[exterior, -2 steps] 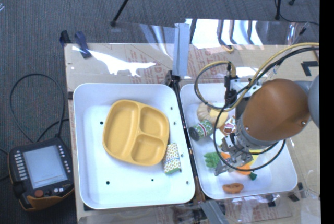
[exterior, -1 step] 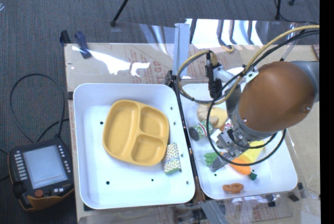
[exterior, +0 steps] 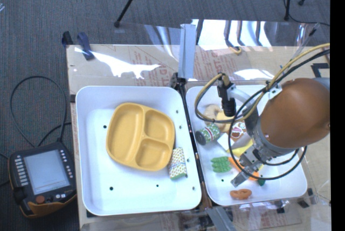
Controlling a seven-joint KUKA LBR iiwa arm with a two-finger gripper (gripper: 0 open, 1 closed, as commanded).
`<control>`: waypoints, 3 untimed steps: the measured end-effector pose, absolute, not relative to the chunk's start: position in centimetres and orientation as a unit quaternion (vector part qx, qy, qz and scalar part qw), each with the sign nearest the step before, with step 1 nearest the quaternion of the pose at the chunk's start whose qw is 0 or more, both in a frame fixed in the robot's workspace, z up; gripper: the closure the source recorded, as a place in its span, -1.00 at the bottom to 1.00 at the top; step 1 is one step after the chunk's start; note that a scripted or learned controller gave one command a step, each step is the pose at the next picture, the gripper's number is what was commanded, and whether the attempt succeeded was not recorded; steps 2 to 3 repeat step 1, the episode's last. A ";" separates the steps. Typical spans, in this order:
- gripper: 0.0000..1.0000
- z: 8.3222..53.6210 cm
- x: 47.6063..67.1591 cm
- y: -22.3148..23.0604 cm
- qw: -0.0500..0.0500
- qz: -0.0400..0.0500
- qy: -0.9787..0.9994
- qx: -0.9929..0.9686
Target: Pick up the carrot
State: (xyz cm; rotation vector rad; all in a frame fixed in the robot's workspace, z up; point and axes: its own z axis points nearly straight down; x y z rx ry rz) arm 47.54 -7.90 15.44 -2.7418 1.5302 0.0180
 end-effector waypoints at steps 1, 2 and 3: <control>1.00 24.7 55.1 -5.7 0.003 0.004 0.422 -0.907; 1.00 24.7 55.1 -5.7 0.003 0.004 0.422 -0.907; 1.00 24.7 55.1 -5.7 0.003 0.004 0.422 -0.907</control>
